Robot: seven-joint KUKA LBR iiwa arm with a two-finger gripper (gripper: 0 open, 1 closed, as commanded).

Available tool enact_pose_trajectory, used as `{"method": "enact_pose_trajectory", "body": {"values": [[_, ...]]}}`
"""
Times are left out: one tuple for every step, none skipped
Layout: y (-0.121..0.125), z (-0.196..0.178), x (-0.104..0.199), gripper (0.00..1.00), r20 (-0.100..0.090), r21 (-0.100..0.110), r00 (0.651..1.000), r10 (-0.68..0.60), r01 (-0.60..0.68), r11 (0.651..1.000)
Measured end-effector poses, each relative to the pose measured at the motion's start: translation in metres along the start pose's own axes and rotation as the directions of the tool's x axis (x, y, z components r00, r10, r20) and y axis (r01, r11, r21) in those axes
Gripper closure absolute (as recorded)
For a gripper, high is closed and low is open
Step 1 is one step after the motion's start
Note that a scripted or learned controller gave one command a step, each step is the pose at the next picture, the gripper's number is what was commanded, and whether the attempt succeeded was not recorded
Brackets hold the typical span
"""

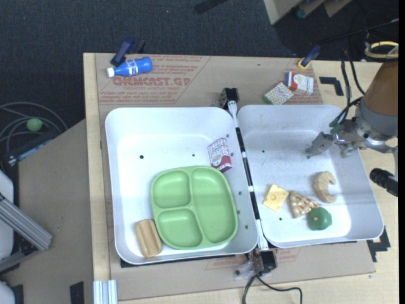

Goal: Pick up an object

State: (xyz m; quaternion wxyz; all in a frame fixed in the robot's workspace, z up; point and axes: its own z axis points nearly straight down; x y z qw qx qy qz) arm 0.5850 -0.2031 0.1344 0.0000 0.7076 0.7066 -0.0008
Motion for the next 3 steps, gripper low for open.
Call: {"method": "enact_pose_trajectory", "body": {"values": [[-0.052, 0.035, -0.004, 0.0, -0.002, 0.001, 1.0, 0.0, 0.0, 1.0], [-0.05, 0.025, -0.004, 1.0, 0.0, -0.003, 1.0, 0.0, 0.0, 1.0], [-0.05, 0.015, -0.004, 1.0, 0.001, -0.005, 1.0, 0.0, 0.0, 1.0]]}}
